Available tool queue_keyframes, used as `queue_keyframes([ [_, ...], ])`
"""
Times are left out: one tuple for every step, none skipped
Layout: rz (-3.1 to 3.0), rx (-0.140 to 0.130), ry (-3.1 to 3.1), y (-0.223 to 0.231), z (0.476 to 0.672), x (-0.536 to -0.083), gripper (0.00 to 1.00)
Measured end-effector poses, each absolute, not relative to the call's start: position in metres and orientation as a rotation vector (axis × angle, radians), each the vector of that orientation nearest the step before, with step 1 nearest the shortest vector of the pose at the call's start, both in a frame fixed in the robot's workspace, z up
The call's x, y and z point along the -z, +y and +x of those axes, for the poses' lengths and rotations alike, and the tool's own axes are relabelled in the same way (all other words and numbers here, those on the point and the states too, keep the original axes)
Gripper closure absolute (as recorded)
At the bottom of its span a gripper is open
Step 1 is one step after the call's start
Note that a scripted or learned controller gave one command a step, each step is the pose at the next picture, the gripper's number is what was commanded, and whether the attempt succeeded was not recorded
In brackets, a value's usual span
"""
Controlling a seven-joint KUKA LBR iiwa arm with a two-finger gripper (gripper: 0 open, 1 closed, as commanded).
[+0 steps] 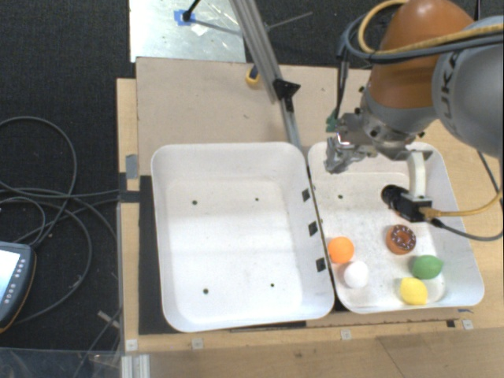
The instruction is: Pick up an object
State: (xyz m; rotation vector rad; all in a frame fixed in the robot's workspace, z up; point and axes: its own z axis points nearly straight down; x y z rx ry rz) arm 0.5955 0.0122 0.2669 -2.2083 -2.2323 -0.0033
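White plastic bins sit side by side on the table (213,101), and in the camera view the gripper (340,154) hangs over the far end of the right bin (455,211), well apart from the objects; I cannot tell how its jaws stand, and the step seems to be the approach, nothing being held. The next move calls for travelling to the near end, where an orange ball (340,250), a white ball (357,275), a chocolate doughnut (401,239), a green ball (426,267) and a yellow lemon (413,291) lie. The orange and white balls touch, the lemon lies close under the green ball, and the wall is near, so crowding may trouble a grasp; the left bin (169,211) has only bare floor.
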Motion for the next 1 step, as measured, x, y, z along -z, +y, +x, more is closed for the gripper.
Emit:
queue_keyframes([
  [-2.208,0.002,-2.233,0.0636,0.5849,-0.2635,1.0],
])
